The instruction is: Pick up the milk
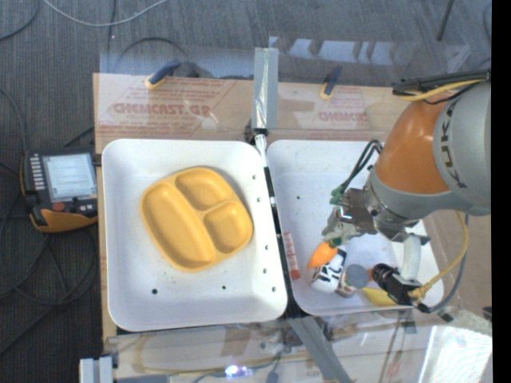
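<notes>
Camera view from above shows me the right bin (319, 174), and I use it as my landmark. Inside it, near its front edge, the milk (329, 274) lies on its side, a small white carton with black marks. An orange carrot (321, 254) touches it on the side toward the left bin (128, 294), which carries a yellow divided plate (197, 216). My claw (345, 218) hangs just above the carrot and milk; how far it is open I cannot tell.
</notes>
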Robot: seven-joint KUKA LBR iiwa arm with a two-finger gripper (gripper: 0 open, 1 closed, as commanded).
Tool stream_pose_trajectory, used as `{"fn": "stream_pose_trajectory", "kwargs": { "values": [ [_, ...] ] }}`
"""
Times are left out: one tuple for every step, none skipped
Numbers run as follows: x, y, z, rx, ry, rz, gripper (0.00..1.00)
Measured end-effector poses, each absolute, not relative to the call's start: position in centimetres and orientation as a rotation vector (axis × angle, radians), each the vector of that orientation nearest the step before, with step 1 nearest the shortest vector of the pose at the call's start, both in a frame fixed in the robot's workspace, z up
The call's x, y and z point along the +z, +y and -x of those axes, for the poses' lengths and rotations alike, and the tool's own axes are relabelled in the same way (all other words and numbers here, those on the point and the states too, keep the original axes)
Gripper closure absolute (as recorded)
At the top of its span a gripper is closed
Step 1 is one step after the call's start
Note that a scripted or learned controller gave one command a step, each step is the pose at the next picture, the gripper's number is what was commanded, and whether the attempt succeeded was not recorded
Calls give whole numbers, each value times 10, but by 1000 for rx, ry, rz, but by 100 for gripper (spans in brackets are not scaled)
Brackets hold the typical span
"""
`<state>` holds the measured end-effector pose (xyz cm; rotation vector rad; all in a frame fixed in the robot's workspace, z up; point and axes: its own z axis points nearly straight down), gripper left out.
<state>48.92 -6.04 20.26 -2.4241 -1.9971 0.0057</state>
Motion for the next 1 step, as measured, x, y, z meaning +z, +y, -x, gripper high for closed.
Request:
{"fn": "stream_pose_trajectory", "kwargs": {
  "values": [
    [138,-100,-484,2,-2050,2380,0]
  ]
}}
